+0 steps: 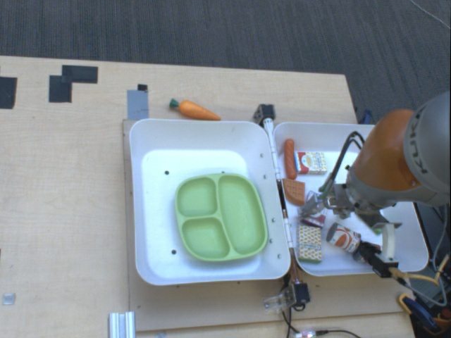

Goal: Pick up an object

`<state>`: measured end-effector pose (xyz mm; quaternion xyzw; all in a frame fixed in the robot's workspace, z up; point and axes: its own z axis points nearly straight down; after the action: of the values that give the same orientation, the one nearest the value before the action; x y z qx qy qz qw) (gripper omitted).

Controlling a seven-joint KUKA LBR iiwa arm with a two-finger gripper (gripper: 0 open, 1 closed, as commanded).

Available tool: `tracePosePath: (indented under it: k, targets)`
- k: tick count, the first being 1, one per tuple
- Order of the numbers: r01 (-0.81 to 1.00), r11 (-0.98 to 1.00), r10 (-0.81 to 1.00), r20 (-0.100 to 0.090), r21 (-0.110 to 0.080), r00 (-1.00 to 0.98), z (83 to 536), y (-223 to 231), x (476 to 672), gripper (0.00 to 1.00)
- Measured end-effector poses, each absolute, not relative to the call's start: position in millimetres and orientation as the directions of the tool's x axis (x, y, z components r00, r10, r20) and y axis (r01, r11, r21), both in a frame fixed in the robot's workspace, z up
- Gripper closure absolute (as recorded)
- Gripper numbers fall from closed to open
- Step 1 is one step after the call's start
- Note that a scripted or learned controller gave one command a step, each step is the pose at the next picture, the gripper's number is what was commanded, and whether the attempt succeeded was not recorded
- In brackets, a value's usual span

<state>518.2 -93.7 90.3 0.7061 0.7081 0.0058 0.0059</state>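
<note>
The right bin (pixel 416 255) holds several small items. A red sausage (pixel 289 158) and a small red-and-white box (pixel 312 162) lie at its far left. Nearer the front are a brown cracker-like piece (pixel 294 191), a checkered packet (pixel 309 243) and a red-and-white can (pixel 343 239) lying on its side. My gripper (pixel 316 206) hangs low over the bin's left half, between the brown piece and the checkered packet, above a small dark pink item (pixel 312 221). The grey arm with its orange band (pixel 384 157) covers the bin's middle.
The left bin (pixel 151 189) holds a green divided plate (pixel 220 217). An orange carrot (pixel 195 110) lies on the bench behind the left bin. A black clamp (pixel 265 113) sits at the far end of the ridge between the bins. Cables trail at the front right.
</note>
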Motion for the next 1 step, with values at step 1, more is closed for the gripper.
tracePosePath:
  k: [1]
  targets:
    - [1.000, 0.005, 1.000, 0.000, 0.026, -0.005, 103.4, -92.5, 521.6, 1.00]
